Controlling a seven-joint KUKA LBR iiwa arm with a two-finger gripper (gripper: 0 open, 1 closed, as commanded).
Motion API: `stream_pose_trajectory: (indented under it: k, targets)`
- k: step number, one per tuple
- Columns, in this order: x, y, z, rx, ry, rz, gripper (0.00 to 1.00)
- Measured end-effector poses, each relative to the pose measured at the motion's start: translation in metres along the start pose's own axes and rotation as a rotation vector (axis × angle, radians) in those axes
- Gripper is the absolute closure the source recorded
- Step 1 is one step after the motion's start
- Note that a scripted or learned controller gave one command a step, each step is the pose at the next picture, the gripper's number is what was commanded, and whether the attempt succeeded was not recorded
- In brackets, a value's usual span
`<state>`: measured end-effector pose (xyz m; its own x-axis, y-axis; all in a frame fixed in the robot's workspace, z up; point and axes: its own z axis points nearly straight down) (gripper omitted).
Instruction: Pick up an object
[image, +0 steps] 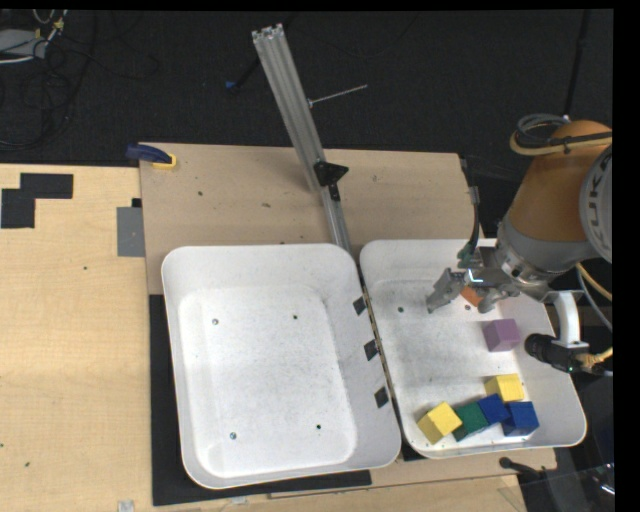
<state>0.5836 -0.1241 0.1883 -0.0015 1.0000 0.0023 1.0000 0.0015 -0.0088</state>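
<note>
The gripper (452, 290) is seen low over the right bin (420, 262), toward its 1 o'clock corner; whether its fingers are parted cannot be told. An orange object (470, 295) is glimpsed beside it. A purple cube (501, 333) lies at its 4 o'clock.

purple cube (501, 333) flat in right bin (420, 340).

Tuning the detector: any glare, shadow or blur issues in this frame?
Camera view: even, soft light; the right bin shows no blown-out glare; the backdrop is near black; the claw is slightly smeared and casts little shadow; the purple block and the corner blocks stay readable.
</note>
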Motion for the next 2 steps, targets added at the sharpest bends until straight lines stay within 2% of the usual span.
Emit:
stream_pose_trajectory:
  k: [1, 2]
  targets:
    - [-0.001, 0.001, -0.003, -0.006, -0.001, 0.002, 0.00]
    - [0.004, -0.005, 0.060, 0.001, 0.000, 0.002, 0.00]
